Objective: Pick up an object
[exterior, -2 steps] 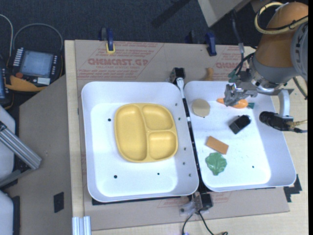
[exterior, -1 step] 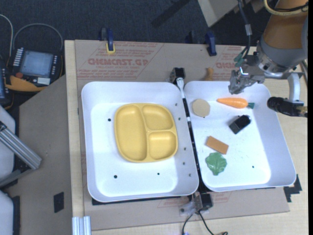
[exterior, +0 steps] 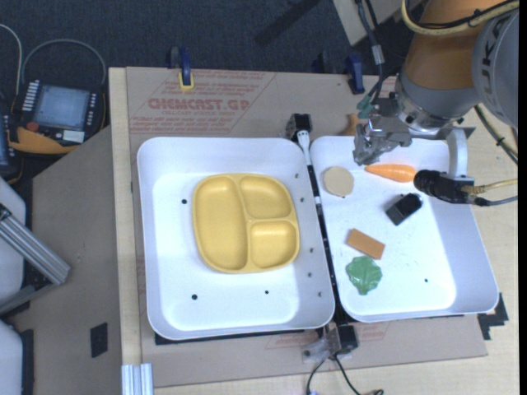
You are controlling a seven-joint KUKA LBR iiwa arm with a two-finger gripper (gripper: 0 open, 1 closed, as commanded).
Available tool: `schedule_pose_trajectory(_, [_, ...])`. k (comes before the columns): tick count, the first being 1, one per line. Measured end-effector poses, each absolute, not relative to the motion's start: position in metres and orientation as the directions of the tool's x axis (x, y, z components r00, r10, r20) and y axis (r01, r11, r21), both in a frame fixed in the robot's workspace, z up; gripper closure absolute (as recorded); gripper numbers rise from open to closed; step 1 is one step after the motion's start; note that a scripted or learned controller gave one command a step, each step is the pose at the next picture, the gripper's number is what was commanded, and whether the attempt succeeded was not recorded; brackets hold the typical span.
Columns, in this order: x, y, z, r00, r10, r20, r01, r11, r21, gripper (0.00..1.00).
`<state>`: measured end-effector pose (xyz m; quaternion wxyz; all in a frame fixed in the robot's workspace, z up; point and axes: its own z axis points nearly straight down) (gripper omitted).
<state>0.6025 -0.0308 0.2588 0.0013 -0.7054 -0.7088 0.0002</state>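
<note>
The claw [exterior: 368, 152] hovers at the right bin's [exterior: 461, 299] back edge, just left of the orange carrot [exterior: 391, 172], its grip too blurred to tell, nothing visibly between its tips.

Bright, even overhead light on the two white bins; dim surroundings.

The left bin [exterior: 165, 245] is the landmark: its white floor is nearly washed out, with only soft grey shading along its inner walls. The yellow tray [exterior: 245, 220] inside it shows gentle shadow in its compartments and no hard glare. Above and left of that bin the dark floor falls into dimness. To its right, the arm [exterior: 449, 48] looks slightly soft. Focus elsewhere is fair, mildly grainy.
</note>
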Motion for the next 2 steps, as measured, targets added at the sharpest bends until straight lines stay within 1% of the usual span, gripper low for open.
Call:
schedule_pose_trajectory(1, [0.593, 0.02, 0.241, -0.005, 1.0, 0.001, 1.0, 0.005, -0.004, 1.0])
schedule_pose_trajectory(2, [0.582, 0.072, 0.245, -0.006, 1.0, 0.002, 1.0, 0.006, -0.003, 1.0])
